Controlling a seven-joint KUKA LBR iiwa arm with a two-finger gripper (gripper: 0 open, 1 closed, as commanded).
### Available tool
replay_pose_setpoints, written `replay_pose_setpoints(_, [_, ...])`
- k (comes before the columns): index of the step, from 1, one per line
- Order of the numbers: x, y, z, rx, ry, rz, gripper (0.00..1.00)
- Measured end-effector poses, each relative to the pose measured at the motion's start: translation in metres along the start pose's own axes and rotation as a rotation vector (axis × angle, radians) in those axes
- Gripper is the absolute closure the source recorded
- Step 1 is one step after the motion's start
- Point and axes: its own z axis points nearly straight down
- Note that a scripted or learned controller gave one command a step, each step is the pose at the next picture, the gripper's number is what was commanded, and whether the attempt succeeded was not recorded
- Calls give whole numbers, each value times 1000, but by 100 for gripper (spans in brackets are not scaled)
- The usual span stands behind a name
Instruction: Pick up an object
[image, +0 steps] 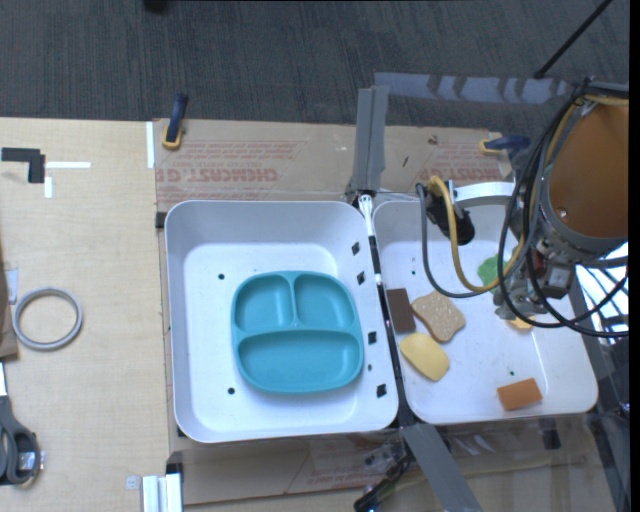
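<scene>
Cardboard print: red block lettering runs along the cardboard sheet (262, 160) that lies under the bins, far to the left of the gripper (520, 305) and above its level in the view.
Orientation: the letters appear upside down and mirrored from this camera.
Legibility: too blurred and reversed to read with any certainty; no word can be made out.
Second print: fainter red lettering marks the cardboard strip (465, 158) above the gripper, also unreadable.
Other surfaces: no readable label, brand or number.
</scene>
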Motion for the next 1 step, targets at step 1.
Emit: replay_pose_setpoints(1, [-32, -83, 67, -2, -4, 16, 100])
